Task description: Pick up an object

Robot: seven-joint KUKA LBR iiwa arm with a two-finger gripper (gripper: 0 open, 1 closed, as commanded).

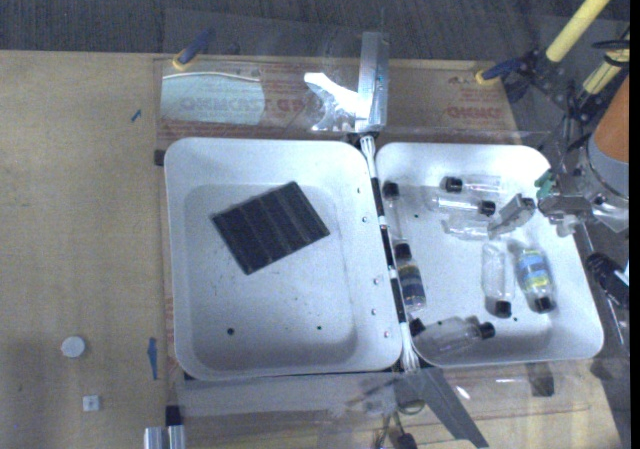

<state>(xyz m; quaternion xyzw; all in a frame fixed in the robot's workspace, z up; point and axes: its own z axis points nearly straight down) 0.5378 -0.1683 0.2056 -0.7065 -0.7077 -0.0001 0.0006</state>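
You see the gripper low over the right bin, among clear vials; you cannot tell how its tool is set. A labelled vial lies just below it. A dark mat lies in the left bin.

two white bins, one dark ridged mat, about six small bottles

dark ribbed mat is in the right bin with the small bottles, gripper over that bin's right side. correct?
Not quite. The camera view shows the dark ribbed mat alone in the left bin; the small bottles lie in the right bin. The gripper is over the right bin's right side, as you said.
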